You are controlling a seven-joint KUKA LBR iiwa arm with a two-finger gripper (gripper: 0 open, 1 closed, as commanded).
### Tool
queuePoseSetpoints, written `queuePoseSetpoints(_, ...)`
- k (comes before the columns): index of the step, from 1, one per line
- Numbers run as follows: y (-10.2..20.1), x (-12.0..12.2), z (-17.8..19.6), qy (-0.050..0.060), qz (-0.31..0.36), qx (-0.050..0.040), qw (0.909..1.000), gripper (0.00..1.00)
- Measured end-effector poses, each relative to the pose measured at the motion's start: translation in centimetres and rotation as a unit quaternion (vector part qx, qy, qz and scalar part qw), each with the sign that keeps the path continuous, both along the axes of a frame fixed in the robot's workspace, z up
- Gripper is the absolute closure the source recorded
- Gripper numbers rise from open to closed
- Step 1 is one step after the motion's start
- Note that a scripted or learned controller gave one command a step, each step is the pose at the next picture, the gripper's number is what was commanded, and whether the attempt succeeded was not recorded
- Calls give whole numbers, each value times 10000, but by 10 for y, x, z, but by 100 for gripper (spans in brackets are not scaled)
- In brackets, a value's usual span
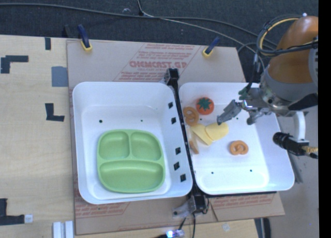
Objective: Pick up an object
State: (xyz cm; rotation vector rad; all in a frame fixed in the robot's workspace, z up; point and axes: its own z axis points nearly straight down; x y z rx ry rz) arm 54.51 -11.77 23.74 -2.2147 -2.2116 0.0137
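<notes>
The right bin (258, 177) holds a red tomato with a green top (205, 105), a brown pretzel (190, 115), yellow cheese pieces (212, 132), a small orange ring-shaped pastry (238, 148) and a thin tan piece (194, 146). My gripper (237, 119) hangs over the right bin, to the right of the tomato and above the orange pastry. It is open, with one finger (227, 113) slanting down-left toward the cheese and the other (255, 116) further right. Nothing sits between them.
A green divided plate (131, 160) lies in the left bin (88, 102). A black divider (180, 128) runs between the two bins. Blue-and-yellow clamps (84, 39) (210, 48) hold the cardboard at the back. The arm's orange band (300, 32) is at the right.
</notes>
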Motion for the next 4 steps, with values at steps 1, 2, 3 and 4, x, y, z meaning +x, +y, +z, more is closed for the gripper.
queuePoseSetpoints(1, 0, 2, 7, -64, 16, -9, 10000, 0)
queuePoseSetpoints(2, 5, 3, -56, -44, 11, -9, 10000, 0)
queuePoseSetpoints(3, 5, 0, -100, -46, 12, -11, 10000, 0)
queuePoseSetpoints(4, 6, 0, -153, -66, 13, -16, 10000, 0)
